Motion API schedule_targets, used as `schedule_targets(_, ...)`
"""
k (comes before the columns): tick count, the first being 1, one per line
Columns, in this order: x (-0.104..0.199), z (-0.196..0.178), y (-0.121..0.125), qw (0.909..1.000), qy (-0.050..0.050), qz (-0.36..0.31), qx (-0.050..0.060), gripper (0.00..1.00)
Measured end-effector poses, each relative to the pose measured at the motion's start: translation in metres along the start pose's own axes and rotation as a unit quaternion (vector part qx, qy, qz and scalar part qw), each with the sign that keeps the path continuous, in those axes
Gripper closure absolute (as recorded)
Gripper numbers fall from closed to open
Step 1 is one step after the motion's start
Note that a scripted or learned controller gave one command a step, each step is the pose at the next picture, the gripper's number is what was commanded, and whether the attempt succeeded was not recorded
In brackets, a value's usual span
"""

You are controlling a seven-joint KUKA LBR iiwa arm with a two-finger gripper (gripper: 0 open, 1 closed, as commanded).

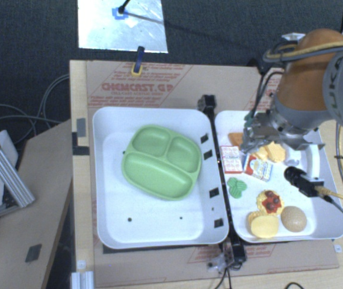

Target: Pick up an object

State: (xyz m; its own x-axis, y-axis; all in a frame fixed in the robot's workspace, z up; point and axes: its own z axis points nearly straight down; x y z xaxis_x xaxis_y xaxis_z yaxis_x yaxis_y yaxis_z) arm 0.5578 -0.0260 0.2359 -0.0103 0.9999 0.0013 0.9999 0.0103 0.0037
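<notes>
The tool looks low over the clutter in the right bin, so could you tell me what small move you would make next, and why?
Probably a short straight descent. The tool hangs over the back of the right bin, just above the red and white packet and beside the yellow piece. Nothing shows in its grip, so the pick looks undone.

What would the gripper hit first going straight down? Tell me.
Probably the small red-and-white packet or the yellow pieces beside it in the right bin. The gripper hangs just above them, but depth is unclear from this slanted view.
</notes>
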Motion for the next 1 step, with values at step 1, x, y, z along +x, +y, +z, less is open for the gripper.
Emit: schedule_targets(1,0.0557,-0.0044,0.0047,1.0,0.0,0.0,0.0,1.0)
